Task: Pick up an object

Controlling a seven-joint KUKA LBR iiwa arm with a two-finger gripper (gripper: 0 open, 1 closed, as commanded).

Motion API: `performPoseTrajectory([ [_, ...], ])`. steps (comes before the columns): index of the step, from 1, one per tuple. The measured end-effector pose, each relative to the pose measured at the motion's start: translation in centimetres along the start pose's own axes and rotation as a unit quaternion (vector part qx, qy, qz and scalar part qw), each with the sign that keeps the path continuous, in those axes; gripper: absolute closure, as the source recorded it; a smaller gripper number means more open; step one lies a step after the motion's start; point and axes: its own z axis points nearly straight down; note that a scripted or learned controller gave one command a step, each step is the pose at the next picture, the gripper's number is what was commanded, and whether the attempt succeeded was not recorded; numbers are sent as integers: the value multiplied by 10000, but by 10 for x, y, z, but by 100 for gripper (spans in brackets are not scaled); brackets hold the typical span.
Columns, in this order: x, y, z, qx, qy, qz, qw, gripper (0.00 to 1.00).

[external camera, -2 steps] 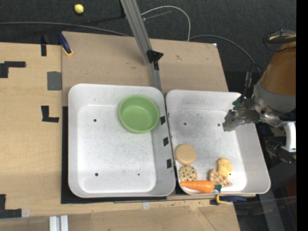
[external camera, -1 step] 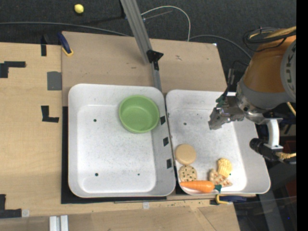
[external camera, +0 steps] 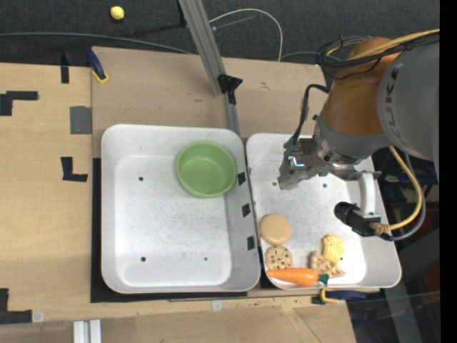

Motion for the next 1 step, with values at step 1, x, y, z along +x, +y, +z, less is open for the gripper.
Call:
performPoseTrajectory([
  [1, 57, 9, 15, 7, -5, 8, 10000, 100],
])
